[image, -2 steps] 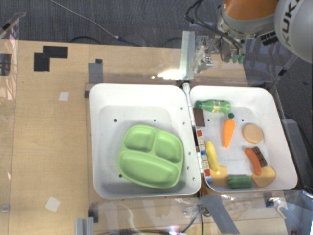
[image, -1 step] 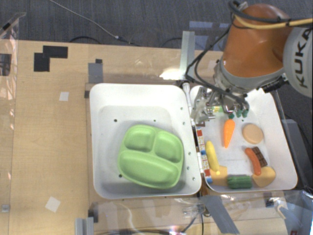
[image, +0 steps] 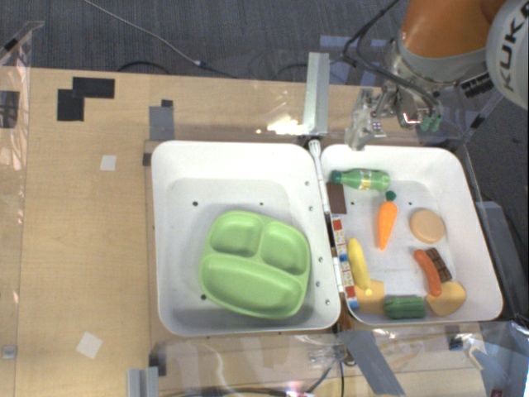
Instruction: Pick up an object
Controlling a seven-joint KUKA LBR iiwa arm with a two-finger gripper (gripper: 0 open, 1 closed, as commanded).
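My gripper (image: 368, 126) hangs over the far rim of the right bin (image: 463, 180), holding nothing that I can see. Just in front of it a green bottle (image: 361, 179) lies on its side. Beyond that lie an orange carrot (image: 386, 223), a round tan disc (image: 428, 226) and a yellow banana (image: 358, 261). A red sausage (image: 428, 271) and a green cucumber (image: 404, 307) rest near the bin's front. The left bin (image: 178, 180) holds a green divided plate (image: 254, 263).
A brown bar (image: 335, 197) and a strip of small colored pieces (image: 341, 259) run along the right bin's left wall. A tan lump (image: 447, 298) and a dark brown block (image: 441, 265) sit at the front right. A metal post (image: 317, 93) stands behind the bins.
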